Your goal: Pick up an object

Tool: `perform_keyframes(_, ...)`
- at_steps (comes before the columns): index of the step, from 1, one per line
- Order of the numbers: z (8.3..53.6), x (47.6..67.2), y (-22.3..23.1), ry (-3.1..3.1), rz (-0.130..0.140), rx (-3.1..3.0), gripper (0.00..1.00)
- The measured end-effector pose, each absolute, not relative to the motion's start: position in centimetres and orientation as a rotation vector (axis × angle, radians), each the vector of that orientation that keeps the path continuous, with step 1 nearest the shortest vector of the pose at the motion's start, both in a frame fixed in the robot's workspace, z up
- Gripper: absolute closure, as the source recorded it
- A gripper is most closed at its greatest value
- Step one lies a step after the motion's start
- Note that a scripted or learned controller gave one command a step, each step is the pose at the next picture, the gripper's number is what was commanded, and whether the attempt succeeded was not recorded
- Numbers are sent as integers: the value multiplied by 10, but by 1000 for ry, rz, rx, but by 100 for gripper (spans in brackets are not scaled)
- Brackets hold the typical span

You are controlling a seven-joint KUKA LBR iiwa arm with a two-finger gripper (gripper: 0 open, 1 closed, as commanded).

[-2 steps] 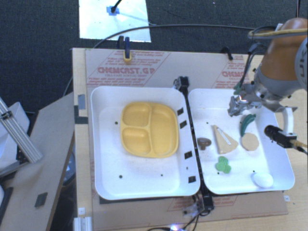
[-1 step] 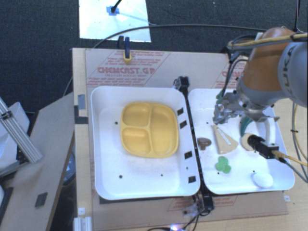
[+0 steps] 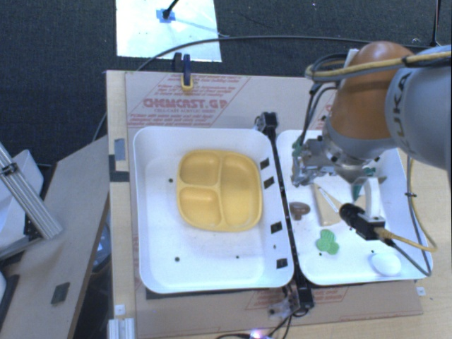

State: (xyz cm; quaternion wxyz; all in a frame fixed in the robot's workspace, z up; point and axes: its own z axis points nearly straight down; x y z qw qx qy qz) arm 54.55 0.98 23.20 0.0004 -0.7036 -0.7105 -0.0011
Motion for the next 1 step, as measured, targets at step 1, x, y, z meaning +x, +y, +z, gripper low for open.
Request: perform_keyframes(1, 219, 533, 62, -2231, -2, -2210, 100)
